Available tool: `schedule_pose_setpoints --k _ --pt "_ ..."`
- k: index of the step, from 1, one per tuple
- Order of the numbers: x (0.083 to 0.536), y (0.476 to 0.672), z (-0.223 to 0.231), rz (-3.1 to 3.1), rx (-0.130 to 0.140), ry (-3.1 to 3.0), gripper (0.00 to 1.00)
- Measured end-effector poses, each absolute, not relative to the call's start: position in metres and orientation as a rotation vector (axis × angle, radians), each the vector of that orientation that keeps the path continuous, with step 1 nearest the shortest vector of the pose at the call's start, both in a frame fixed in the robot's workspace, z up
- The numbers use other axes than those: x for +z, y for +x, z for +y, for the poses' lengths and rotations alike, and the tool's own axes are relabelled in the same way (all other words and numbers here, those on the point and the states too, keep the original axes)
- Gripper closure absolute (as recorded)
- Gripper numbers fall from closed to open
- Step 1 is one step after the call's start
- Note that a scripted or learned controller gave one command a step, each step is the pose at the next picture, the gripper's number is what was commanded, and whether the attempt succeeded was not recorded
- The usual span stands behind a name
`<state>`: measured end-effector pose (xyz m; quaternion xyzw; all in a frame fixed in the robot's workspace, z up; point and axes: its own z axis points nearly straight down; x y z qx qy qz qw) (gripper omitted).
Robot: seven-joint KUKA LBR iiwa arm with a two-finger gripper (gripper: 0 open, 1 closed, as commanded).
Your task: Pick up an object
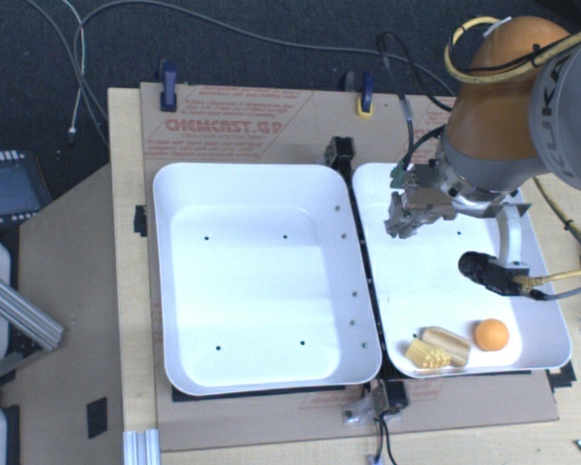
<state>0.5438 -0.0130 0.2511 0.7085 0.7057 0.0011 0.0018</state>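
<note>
My gripper (405, 219) hangs over the upper left part of the right bin (421, 289), close to its left wall. Along that bin's front edge lie three things. An orange ball (491, 334) sits toward the right. A tan bread-like roll (447, 339) lies left of it, and a small yellow corn cob (426, 356) rests against the roll's near side. They all lie well below the gripper in the view and apart from it. I see nothing in the gripper.
The left bin (252, 279) stands beside the right one, with their walls meeting at the middle. A cardboard sheet (223, 119) lies under both bins. Blue clamps (168, 83) hold its back edge.
</note>
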Motion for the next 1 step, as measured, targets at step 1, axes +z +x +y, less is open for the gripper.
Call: schedule_pose_setpoints --k 1 --pt "0.225 0.4944 0.0525 2.23 -0.001 2.217 1.0"
